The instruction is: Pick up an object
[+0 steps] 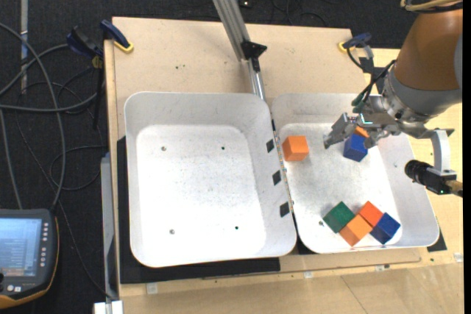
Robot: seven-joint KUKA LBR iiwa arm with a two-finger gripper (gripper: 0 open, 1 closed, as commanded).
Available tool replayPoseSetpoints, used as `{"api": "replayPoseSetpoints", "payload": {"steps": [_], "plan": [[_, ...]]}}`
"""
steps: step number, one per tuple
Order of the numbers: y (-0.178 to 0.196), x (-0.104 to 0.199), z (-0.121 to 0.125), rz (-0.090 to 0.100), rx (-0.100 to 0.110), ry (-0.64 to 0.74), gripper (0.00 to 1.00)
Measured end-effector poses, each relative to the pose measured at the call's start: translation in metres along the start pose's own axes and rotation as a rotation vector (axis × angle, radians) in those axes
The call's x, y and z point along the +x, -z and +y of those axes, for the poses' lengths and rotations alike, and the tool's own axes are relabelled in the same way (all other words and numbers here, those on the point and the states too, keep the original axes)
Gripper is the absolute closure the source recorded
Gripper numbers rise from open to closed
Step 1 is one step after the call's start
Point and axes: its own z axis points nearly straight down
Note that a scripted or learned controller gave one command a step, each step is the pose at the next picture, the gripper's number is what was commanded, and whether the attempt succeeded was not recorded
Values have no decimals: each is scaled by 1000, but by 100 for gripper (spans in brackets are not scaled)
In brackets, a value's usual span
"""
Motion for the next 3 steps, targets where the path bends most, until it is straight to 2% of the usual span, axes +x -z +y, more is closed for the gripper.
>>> {"api": "replayPoseSetpoints", "payload": {"steps": [1, 3], "plan": [[2, 0, 1, -1, -4, -2, 0], [-89, -2, 6, -1, 0, -4, 0]]}}
